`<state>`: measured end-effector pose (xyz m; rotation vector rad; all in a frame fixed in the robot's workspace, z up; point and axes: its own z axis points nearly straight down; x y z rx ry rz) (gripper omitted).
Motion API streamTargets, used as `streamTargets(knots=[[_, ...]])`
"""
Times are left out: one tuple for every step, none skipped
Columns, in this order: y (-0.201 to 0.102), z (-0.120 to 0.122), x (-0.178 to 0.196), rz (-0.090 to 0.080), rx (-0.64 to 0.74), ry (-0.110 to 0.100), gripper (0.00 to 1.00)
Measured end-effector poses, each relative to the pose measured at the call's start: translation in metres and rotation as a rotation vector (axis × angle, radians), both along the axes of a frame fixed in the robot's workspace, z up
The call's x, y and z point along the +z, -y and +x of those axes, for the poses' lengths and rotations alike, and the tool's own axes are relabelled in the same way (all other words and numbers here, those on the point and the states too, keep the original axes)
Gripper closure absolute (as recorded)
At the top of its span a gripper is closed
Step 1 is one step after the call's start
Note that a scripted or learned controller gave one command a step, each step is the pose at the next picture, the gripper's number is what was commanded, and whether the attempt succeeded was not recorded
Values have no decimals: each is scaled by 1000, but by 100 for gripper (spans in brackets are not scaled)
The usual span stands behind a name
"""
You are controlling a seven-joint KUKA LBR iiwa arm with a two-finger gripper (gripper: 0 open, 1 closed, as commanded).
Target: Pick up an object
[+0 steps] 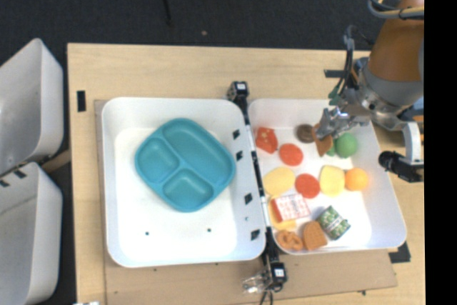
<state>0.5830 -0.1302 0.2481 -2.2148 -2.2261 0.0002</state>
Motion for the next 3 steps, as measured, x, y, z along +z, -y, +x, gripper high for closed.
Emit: streamTargets(knots=[[-34,-32,-8,-1,-2,-2,100],[-86,-63,-6,1,0,-2,100],[-92,-65,-17,-2,-3,-1,100]])
